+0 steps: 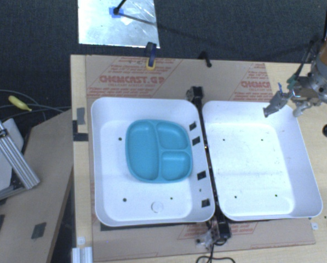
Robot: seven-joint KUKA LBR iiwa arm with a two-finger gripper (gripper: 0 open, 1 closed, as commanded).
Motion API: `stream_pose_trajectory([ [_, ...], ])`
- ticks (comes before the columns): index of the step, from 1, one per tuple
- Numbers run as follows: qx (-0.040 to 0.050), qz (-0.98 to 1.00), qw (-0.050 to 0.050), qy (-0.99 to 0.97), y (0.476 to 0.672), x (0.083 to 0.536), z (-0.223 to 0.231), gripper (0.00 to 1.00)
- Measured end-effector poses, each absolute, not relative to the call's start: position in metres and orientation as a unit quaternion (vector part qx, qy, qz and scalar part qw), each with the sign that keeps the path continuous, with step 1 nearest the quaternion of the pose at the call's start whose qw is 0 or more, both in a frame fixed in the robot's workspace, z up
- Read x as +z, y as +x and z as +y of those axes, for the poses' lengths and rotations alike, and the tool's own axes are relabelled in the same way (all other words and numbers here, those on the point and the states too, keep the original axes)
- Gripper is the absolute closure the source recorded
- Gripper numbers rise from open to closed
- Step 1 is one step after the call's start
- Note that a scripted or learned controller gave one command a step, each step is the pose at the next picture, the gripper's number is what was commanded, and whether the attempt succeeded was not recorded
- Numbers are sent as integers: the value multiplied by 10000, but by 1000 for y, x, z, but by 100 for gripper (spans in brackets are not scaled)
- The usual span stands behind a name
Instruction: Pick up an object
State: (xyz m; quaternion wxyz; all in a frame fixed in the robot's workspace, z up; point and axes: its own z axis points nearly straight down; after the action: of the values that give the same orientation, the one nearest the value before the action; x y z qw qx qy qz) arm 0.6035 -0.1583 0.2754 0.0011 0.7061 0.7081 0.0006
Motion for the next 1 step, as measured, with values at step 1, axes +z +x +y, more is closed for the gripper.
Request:
stream_pose_trajectory([
  [1,-21,7064,-33,7078,547,200,-169,0],
])
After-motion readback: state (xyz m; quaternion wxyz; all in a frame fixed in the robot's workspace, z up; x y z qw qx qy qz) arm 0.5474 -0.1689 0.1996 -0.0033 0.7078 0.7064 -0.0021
